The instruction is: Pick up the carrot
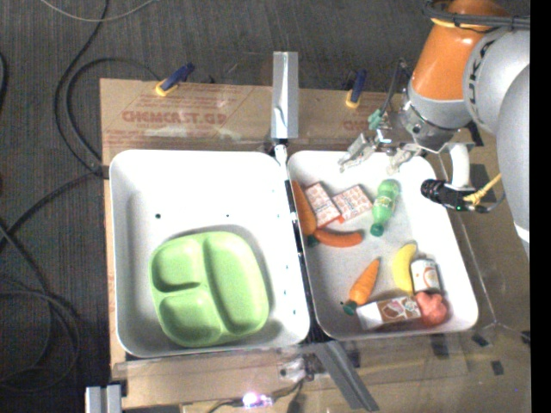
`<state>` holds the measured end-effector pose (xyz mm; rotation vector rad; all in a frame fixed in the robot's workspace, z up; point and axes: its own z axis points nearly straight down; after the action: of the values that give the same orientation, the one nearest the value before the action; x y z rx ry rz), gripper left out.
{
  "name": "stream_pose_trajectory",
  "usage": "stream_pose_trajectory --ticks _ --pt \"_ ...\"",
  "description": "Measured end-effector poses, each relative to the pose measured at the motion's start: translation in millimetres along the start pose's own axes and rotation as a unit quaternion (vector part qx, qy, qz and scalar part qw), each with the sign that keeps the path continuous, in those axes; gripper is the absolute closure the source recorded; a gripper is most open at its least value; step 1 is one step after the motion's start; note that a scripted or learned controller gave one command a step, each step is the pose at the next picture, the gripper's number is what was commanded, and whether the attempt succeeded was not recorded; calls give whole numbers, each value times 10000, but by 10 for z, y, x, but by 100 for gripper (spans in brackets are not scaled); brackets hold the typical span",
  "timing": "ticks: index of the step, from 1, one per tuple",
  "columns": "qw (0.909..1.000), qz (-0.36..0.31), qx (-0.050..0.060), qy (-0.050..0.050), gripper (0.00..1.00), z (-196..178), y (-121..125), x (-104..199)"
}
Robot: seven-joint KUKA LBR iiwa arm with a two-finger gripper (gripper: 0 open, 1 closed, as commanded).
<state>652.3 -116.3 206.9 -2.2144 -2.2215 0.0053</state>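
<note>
The carrot (365, 282) is orange with a green stem end and lies at a slant in the right bin (461, 256), near its front wall. My gripper (377, 151) hangs over the bin's back edge, well behind the carrot and apart from it. Its fingers (355, 156) are spread open with nothing between them. A second long orange piece (303, 210) lies along the bin's left wall.
Around the carrot lie a red-orange sausage (338, 238), a green bottle (385, 203), two small boxes (336, 202), a banana (403, 265), a small jar (424, 276) and a carton (392, 311). A green divided plate (209, 287) sits in the left bin (129, 231).
</note>
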Motion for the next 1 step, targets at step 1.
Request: stream_pose_trajectory --ticks 1 --pt "9681 -2507 -7 1 0 338 -732 -31"
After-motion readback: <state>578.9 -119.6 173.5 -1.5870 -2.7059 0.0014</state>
